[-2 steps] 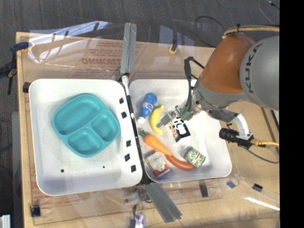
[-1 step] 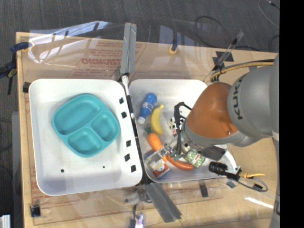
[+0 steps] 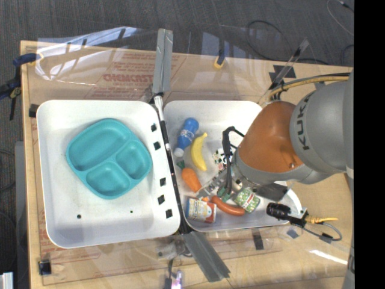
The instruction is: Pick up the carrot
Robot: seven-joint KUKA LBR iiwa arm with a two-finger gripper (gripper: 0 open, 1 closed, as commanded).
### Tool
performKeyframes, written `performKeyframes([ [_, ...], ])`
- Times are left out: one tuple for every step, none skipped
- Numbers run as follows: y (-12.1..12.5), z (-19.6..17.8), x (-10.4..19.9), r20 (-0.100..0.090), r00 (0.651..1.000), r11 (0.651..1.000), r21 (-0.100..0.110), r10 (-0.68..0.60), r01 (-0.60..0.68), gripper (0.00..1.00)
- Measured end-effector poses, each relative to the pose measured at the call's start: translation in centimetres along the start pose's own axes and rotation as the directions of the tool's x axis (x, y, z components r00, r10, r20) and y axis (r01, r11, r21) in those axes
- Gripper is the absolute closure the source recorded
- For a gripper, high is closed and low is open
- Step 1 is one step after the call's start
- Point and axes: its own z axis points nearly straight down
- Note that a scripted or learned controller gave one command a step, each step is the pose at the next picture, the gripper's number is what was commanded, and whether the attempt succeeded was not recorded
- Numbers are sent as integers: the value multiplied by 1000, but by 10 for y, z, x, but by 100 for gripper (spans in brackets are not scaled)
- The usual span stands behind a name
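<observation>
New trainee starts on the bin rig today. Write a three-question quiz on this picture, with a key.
1. True or false: the carrot lies in the same bin as the teal divided plate.
2. Which thing lies just above the carrot in the camera view? A) yellow banana B) juice carton C) hot dog
3. Fill in: the arm reaches over the ____ bin as the camera sees it.

Key
1. False: the carrot is in the right bin, the plate in the left bin.
2. A.
3. Right. The jaws' state cannot be told from this view.
</observation>
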Motion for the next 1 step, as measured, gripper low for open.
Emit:
performKeyframes([
  [66, 24, -10, 8, 999, 999, -1, -46, 46, 100],
])
